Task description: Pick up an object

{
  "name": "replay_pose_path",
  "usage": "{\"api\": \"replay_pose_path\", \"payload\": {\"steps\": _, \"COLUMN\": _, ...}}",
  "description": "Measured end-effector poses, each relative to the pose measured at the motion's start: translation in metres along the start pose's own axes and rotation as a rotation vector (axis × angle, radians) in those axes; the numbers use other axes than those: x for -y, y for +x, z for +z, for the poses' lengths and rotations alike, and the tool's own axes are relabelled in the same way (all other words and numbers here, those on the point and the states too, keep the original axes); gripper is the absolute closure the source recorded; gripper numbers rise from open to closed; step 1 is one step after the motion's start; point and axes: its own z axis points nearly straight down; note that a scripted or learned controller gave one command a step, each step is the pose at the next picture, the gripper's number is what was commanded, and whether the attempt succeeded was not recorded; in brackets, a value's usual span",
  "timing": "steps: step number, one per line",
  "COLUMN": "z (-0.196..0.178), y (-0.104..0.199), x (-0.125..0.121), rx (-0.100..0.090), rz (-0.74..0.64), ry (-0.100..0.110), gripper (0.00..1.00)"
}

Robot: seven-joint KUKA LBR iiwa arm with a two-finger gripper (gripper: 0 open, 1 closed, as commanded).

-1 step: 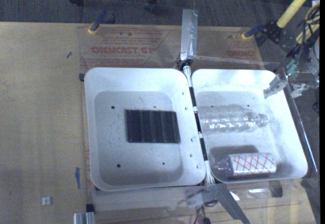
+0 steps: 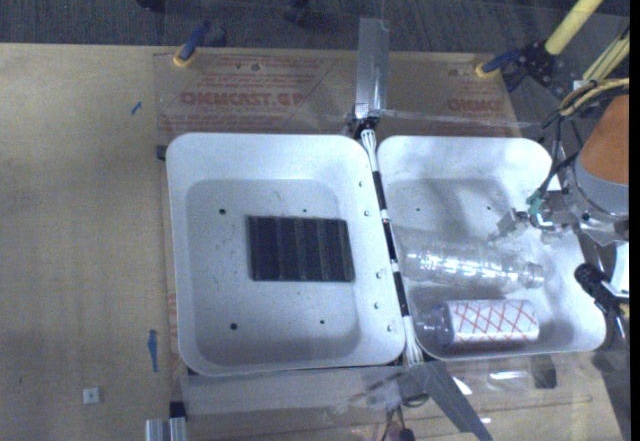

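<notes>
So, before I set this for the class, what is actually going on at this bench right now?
A grey robot arm with an orange band reaches in from the right over the right bin. Its end effector hovers near the bin's right side, just above a clear plastic bottle lying on its side. Nearer the front wall lies a container with a red crisscross label. Nothing looks lifted yet. The left bin holds a dark ribbed panel lying flat in its middle.

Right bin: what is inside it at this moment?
The right bin holds a clear plastic bottle lying on its side and a red-and-white cross-hatched cylinder nearer the front wall. The gripper hangs over its right side, covering the floor beneath it.
</notes>
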Motion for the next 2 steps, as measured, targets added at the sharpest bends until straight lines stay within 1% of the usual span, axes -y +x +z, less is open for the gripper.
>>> {"api": "replay_pose_path", "payload": {"steps": 1, "z": 0.035, "y": -0.011, "x": 0.021, "rx": -0.006, "rz": -0.131, "ry": -0.018, "gripper": 0.00}}
{"api": "replay_pose_path", "payload": {"steps": 2, "z": -0.035, "y": -0.007, "x": 0.017, "rx": 0.000, "rz": -0.211, "ry": 0.000, "gripper": 0.00}}
